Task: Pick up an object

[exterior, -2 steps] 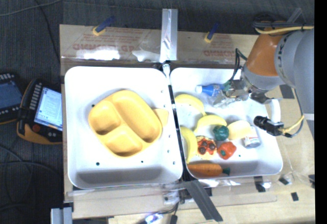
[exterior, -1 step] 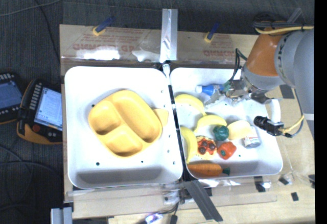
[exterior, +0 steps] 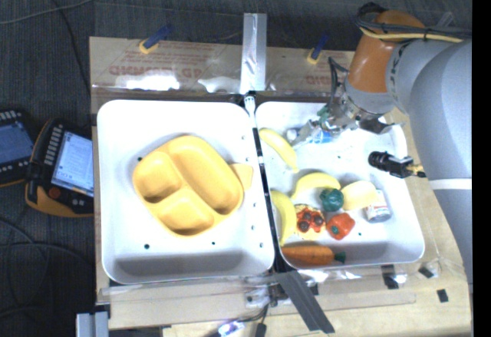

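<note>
Gripper (exterior: 326,127) low in right bin's (exterior: 399,251) far part, finger state can't tell. Carrot (exterior: 308,254) lies along near wall, long axis left-right, green end right.

No legible text on anything.

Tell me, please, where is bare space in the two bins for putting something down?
Left white bin: bare floor along its near and left edges, around the yellow divided plastic tray. Right white bin: crowded near its front; a bare patch lies between the claw and the pale yellow block.
</note>
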`<state>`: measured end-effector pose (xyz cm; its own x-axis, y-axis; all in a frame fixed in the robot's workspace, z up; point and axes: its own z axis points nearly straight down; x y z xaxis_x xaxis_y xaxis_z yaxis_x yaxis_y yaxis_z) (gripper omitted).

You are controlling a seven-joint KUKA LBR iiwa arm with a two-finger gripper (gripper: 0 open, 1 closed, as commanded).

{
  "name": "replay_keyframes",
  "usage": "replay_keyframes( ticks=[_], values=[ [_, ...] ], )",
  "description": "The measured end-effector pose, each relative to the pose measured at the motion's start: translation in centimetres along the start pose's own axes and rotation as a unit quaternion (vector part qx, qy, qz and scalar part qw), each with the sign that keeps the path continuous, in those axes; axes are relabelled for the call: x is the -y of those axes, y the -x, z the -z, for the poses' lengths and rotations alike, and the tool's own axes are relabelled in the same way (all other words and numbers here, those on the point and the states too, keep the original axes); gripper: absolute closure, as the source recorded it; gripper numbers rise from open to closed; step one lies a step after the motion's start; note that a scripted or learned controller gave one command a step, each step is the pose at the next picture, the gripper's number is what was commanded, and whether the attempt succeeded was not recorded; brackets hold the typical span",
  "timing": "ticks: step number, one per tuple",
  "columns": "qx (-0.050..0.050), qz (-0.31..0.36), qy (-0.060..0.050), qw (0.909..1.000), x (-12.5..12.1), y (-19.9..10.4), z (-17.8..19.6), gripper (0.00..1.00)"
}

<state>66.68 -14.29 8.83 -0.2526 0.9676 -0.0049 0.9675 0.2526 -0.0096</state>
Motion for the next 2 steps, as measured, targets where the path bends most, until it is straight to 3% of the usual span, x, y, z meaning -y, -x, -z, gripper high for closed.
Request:
replay_keyframes(
  ticks=[1,2],
  values=[
    [0.002,0.001,0.002,1.0,-0.1,0.0,1.0,1.0],
    [-0.003,-0.081,0.003,0.9967,1.3,-7.4,9.5,1.0]
  ],
)
